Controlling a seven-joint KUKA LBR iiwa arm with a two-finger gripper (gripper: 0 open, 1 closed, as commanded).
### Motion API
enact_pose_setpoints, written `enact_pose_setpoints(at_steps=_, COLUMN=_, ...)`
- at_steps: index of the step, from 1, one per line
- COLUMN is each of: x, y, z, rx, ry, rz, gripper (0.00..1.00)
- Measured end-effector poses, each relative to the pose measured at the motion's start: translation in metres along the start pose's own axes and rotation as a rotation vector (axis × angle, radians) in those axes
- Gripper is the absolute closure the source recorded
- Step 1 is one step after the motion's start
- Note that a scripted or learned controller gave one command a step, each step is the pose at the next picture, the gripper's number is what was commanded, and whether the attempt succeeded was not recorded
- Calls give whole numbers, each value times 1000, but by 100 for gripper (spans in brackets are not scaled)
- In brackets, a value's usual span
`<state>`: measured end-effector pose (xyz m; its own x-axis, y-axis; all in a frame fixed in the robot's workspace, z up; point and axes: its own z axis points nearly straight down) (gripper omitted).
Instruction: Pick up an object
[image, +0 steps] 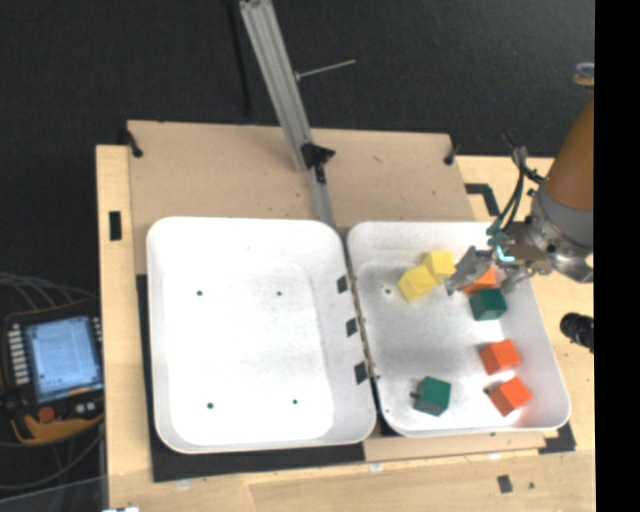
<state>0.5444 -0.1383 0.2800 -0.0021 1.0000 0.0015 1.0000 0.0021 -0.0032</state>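
My gripper (472, 272) hangs low over the back right part of the right bin (395, 340), just right of two touching yellow blocks (427, 276). A bit of orange (484, 284) peeks out under the gripper, directly above a green block (488, 305). Two orange blocks (499, 355) (510, 396) lie nearer the front right. Near the bin's front middle sits another green block (432, 395). The grey arm with its orange band (572, 175) comes in from the right.
The left bin (250, 330) lies beside the right one, with a row of clips (352, 325) between them. A metal pole (285, 90) slants up from behind the bins. A handheld screen (55, 360) lies off the bench's left.
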Motion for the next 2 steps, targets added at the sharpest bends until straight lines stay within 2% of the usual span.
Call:
enact_pose_setpoints(at_steps=1, x=0, y=1, z=-2, rx=-5, ry=-1, rz=1, gripper=0)
enact_pose_setpoints(at_steps=2, x=-9, y=-5, z=44, rx=0, ry=-3, rz=4, gripper=0)
